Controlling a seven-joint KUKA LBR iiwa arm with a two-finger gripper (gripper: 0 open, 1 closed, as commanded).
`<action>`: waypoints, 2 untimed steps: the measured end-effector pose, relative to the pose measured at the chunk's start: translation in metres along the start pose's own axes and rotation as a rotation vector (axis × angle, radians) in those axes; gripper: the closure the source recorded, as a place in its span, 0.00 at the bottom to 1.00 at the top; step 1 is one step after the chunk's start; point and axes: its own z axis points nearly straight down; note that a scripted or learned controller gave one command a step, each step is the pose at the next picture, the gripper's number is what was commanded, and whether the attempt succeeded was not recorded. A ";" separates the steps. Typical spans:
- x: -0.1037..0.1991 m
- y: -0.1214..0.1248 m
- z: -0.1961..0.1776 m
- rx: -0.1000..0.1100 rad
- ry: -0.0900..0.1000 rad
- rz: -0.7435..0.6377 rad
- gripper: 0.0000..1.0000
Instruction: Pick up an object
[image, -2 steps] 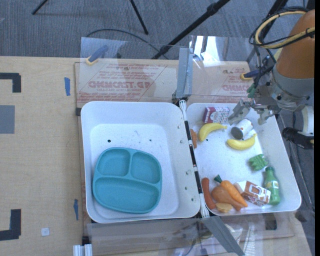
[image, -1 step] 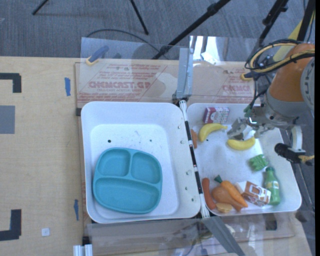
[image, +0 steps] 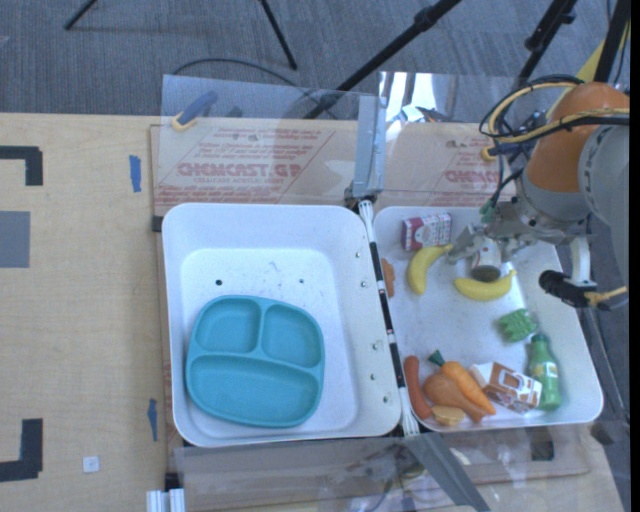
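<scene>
Over the right bin, near its far right part, the hand hangs from the grey arm with its orange band, which comes in from the right of the view. Whether the hand is spread or closed cannot be told: its metal parts blur together from above. No object is seen clamped in it.

Just below the hand, and partly under it, lies a yellow banana, curving across the bin floor; the hand's dark tip overlaps the banana's upper edge, though whether it touches cannot be judged. Just to the left lies a second banana, standing more upright in the view. Beyond that one, toward the far wall, sits a small red and white carton, just beside the hand's left side.

Farther toward the near edge, a green leafy item lies to the right, and a green bottle lies below it. At the near wall are two orange carrots, a small brown and white carton beside them, and a red sausage-like piece along the left wall.

Well apart from the hand, the left bin holds a blue divided plate. Both bins rest on the wooden table.
</scene>
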 end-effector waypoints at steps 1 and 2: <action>0.000 0.000 0.000 0.000 0.000 0.000 0.00; 0.001 0.002 -0.010 -0.003 -0.002 -0.002 1.00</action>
